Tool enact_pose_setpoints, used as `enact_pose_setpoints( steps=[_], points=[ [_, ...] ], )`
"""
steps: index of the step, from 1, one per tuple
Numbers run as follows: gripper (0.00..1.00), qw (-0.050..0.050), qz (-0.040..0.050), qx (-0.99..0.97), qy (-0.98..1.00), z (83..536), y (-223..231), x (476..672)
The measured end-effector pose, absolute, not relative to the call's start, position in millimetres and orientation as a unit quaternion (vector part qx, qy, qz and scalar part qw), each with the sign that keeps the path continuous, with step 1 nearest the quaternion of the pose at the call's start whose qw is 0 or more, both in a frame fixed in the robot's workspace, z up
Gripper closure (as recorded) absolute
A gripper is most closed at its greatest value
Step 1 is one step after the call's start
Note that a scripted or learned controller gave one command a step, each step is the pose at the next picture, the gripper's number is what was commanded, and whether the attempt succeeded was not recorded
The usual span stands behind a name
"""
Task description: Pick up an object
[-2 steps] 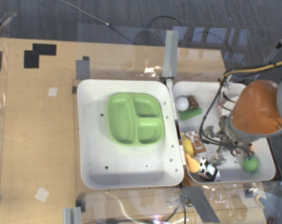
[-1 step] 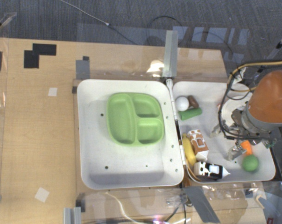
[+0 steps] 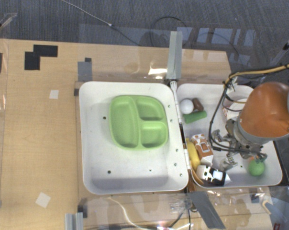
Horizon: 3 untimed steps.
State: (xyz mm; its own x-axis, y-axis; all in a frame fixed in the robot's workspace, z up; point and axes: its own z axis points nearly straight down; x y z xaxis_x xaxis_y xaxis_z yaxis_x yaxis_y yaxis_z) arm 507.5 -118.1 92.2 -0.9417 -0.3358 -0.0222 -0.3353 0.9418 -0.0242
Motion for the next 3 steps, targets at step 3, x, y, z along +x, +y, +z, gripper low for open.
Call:
enact_pose_setpoints(
  steps=[3],
  points=[
    [0.0, 0.005, 0.0003, 0.049, 0.999, 88, -108, 659.3]
  ],
)
